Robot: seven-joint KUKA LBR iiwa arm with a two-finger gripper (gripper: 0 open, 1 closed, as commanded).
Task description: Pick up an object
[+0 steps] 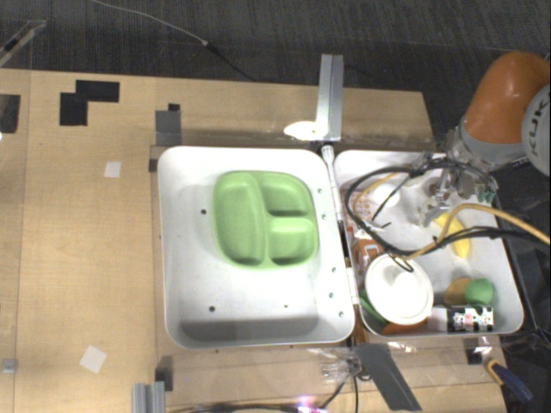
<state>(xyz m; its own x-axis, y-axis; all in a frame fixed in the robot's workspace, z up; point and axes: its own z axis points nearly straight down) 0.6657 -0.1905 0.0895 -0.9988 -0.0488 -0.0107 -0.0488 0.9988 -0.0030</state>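
The right bin point(515, 312) holds several objects. A white round lid point(398, 291) sits on an orange container at the front left. A green ball point(479, 292) lies at the front right, with a small black and white box point(470, 319) just in front of it. A yellow item point(454, 233) lies in the middle, partly under cables. My gripper point(437, 198) hangs low over the back of this bin, just above and behind the yellow item. Black and tan cables point(379, 222) loop from the wrist across the bin and hide what sits under the gripper.
The left bin point(185, 308) holds a green divided tray point(263, 219) near its back. A metal post point(331, 93) stands behind the wall between the two bins. A printed packet point(365, 252) lies along the right bin's left wall. Wooden bench spreads to the left.
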